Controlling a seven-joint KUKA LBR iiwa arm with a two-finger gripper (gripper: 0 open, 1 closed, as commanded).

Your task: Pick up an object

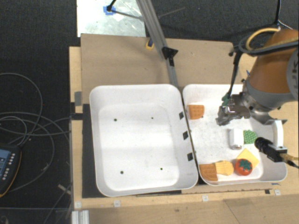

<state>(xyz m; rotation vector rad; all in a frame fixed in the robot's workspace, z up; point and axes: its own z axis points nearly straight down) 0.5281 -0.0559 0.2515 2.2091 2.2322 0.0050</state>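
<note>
ROBOT ARM CLOSES IN ON ITS PICK: The pincer [224,117] hangs low over a bare patch of the right bin [208,141] with nothing seen in its grip. Whether it is spread or pressed together cannot be told from this angle. The job looks to be at the approach step, with no object yet taken.

Two candidates lie closest. A white block [236,137] sits just beside the pincer on the camera side, and an orange wafer [195,111] lies near it toward the left bin [135,139]. The next move likely calls for a short shift over one of them, a descent and a clean close.

A green piece [250,136] lies against or just beside the block, on its far side from the pincer, and could crowd a grasp there. The wafer stands alone and is probably the easier target.

Well apart from the pincer, along the near rim, a yellow block [251,156], a tomato [242,167], a yellow slice [224,167] and a second wafer [209,172] sit packed together. Both bins rest on the desk [117,59].
</note>
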